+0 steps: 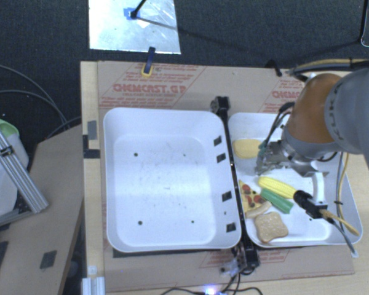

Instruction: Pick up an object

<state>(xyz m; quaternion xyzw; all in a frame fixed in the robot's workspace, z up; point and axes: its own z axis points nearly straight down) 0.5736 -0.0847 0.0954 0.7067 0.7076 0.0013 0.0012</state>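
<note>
Though cardboard-lined, bench (pixel 172 78) amid dark floor (pixel 37 29)

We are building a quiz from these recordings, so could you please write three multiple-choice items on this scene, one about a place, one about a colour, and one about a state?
1. Where do the toy foods lie?
A. In the right bin
B. In the left bin
C. On the cardboard behind the bins

2. What colour is the corn cob?
A. Red
B. Yellow
C. Blue

3. How does the slice of bread lie?
A. Lifted above the bin
B. Propped upright on the bin wall
C. Flat on the bin floor, near the front

Key: 1 A, since the corn cob, the slice of bread and the pizza slice all rest inside the right bin. 2 B, as the cob is plainly yellow beside a green piece. 3 C, as the bread rests flat at the front, apart from the gripper.
</note>
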